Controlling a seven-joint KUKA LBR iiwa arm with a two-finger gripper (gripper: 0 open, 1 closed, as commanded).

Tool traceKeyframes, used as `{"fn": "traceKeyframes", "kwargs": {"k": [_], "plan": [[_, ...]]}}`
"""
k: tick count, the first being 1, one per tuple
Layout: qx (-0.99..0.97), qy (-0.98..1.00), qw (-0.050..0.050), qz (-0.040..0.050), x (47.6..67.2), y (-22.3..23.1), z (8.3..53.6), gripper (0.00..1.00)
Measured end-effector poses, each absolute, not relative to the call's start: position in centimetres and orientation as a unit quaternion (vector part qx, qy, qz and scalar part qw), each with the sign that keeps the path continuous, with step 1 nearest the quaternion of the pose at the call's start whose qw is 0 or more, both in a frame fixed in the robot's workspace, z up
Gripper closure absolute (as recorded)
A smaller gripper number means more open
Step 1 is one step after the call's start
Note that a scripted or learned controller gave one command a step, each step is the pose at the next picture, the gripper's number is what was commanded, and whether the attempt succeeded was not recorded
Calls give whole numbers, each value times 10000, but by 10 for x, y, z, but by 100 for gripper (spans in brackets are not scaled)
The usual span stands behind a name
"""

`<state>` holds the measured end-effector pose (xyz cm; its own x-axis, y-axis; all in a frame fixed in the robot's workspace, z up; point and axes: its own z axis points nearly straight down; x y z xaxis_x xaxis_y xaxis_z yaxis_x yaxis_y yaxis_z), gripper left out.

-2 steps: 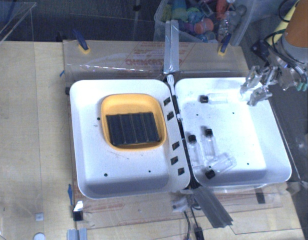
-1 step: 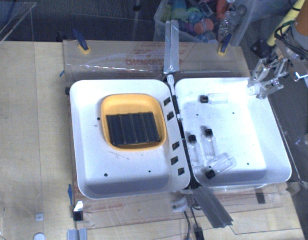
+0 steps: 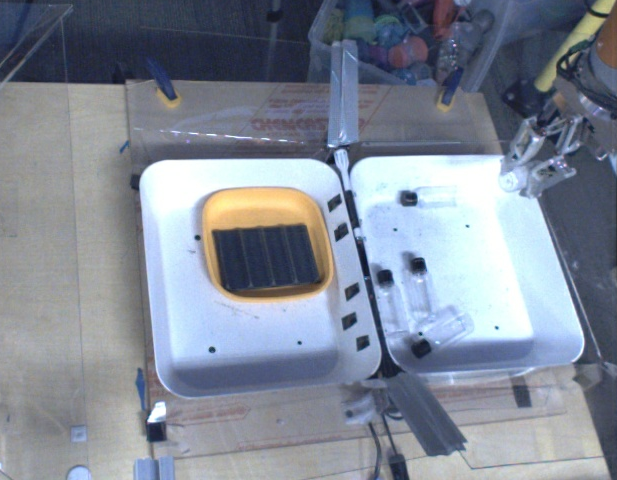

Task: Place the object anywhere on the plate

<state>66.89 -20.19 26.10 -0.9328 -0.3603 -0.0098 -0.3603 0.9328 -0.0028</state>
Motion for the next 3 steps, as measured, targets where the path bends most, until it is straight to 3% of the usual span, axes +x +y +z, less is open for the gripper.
{"fn": "traceKeyframes", "kwargs": {"k": [1,3], "plan": [[-3282,9446,55,-11,668,-222,297,100],[-5428,8398,47,-9,669,-220,292,100]]}}
